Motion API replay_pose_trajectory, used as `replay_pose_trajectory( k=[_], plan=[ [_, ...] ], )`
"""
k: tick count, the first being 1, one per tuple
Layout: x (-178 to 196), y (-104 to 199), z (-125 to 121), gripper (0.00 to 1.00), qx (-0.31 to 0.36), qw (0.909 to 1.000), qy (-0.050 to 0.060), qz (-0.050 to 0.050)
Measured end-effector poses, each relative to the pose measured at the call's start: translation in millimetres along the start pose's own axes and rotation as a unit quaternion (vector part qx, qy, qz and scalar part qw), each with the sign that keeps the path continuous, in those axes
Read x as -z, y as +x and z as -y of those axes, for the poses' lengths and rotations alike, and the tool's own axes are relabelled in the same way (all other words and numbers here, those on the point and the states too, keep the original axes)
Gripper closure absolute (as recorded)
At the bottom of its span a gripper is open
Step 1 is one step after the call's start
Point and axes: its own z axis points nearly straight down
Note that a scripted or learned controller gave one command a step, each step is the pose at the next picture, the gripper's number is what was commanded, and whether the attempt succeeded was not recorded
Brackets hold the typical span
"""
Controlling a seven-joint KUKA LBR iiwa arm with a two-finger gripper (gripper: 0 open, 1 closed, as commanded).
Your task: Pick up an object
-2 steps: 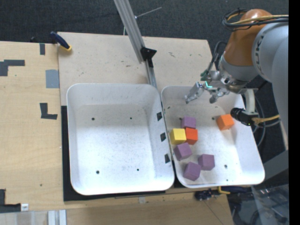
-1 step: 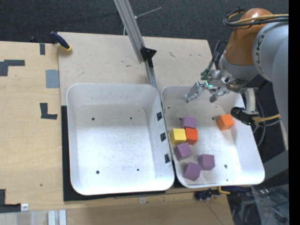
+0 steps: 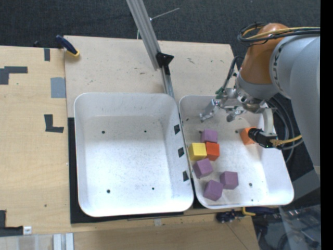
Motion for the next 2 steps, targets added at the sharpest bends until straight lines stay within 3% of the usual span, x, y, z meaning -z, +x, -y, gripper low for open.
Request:
replay_pose_trajectory(
  k=[1,2],
  plan=[
    [-54.7,0.8,1.6,0.00,0.000,1.0000,0.001,0.000],
    [-41.1,1.6,0.0,1.00,0.001,1.0000,-0.002,0.000]
  ],
)
